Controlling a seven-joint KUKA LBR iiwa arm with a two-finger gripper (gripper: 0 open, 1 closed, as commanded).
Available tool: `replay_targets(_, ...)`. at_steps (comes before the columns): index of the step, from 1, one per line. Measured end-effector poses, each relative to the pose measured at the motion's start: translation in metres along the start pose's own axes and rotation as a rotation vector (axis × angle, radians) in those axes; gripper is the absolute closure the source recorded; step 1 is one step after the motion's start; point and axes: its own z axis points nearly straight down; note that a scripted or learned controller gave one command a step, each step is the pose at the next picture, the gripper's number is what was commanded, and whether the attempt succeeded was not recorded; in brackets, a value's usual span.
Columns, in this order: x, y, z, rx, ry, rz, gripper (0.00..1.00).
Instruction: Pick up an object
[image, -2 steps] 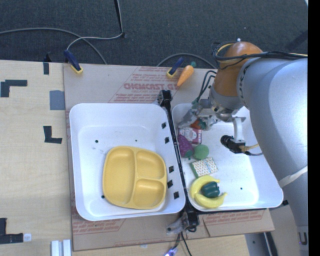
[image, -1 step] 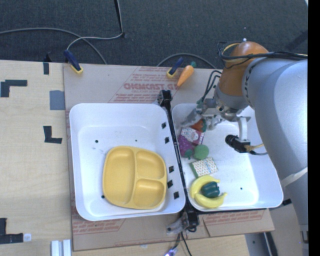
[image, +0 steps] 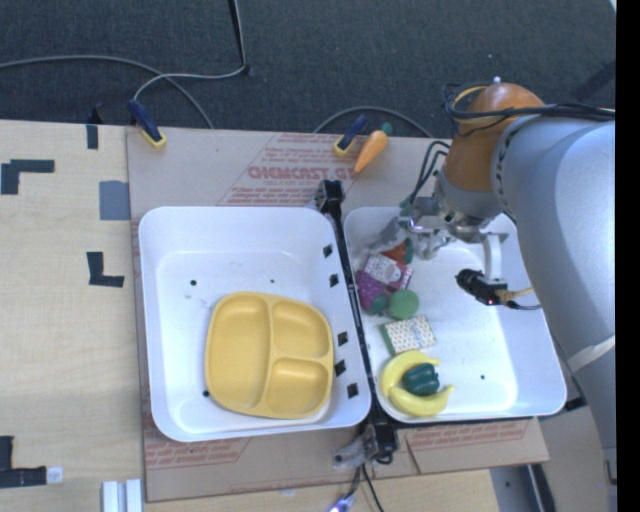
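While the fingers (image: 408, 243) hover, spread I cannot tell how wide, just above the small red-and-white packet (image: 384, 270) in the right white bin (image: 520, 385), the approach seems underway, calling next for a straight descent.

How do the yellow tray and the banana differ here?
The tray lies in the left bin; the banana lies in the right bin. The tray is broad, flat and split into compartments; the banana is small and curved. The tray has nothing on it, while a green pepper sits on the banana. Both are yellow and lie away from the gripper.
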Motion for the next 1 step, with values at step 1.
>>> replay_targets(1,0.0097,-0.0671,-0.0005,-0.002,-0.003,0.002,0.0)
